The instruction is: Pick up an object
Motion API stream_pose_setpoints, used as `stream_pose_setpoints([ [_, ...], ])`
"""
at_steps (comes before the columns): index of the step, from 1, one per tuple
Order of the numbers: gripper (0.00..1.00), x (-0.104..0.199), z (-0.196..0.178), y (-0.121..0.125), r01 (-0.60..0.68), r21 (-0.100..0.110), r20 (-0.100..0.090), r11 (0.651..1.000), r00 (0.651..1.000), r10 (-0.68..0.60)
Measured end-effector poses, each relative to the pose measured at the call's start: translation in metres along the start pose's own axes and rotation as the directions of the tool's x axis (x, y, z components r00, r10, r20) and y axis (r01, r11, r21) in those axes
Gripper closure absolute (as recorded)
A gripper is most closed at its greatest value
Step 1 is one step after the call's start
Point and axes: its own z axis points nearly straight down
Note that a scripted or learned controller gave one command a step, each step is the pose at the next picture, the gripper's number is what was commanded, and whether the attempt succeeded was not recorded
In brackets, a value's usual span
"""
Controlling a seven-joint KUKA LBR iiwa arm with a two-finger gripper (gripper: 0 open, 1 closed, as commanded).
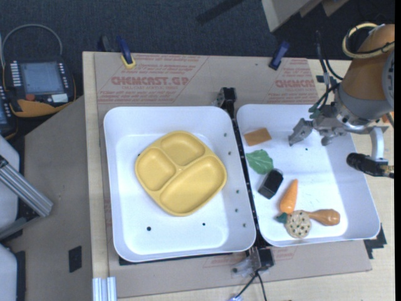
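1. The right bin [351, 168] holds an orange block [257, 136], a green leaf piece [260, 162], a black block [270, 184], a carrot [288, 197], a chicken drumstick [322, 217] and a round seeded slice [298, 224]
2. The gripper [314, 133] hovers at the bin's 12 o'clock, fingers spread apart and holding nothing, at about 2 o'clock from the carrot
3. The left bin [119, 168] holds a yellow divided plate [180, 172]

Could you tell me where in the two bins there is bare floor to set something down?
In the left bin, bare floor runs along the near edge, below the yellow divided plate. In the right bin, the right half beneath the gripper is free. Its left and near parts are crowded: orange piece, green leaf, black block, carrot, drumstick.
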Motion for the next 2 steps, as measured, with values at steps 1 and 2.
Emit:
stream_pose_setpoints([
  [1, 0.00, 0.001, 0.053, 0.000, 0.001, -0.001, 0.000, 1.000, 1.000, -0.001],
  [2, 1.00, 0.000, 0.039, 0.001, 0.000, -0.008, 0.002, 1.000, 1.000, 0.000],
])
